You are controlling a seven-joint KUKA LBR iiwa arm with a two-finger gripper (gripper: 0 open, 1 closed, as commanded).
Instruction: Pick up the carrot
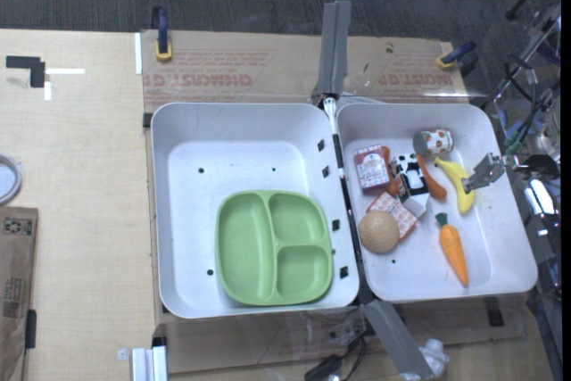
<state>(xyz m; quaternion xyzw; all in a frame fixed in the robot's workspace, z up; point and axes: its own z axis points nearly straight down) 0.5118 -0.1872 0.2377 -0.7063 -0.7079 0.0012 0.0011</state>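
Observation:
The carrot [454,253], orange with a small green top, lies in the right bin [500,277] near its front right corner, pointing toward the front edge. My gripper [483,173] hangs over the bin's right side, just right of a yellow banana [456,181]. It is above and behind the carrot, well apart from it, with nothing seen in its grasp.
Around the banana lie an orange sausage-like toy [433,178], a small printed cup [434,141], red packets [370,167] and a tan ball [378,231]. The left bin [178,192] holds a green three-part plate [275,248]. A divider [335,165] separates the bins.

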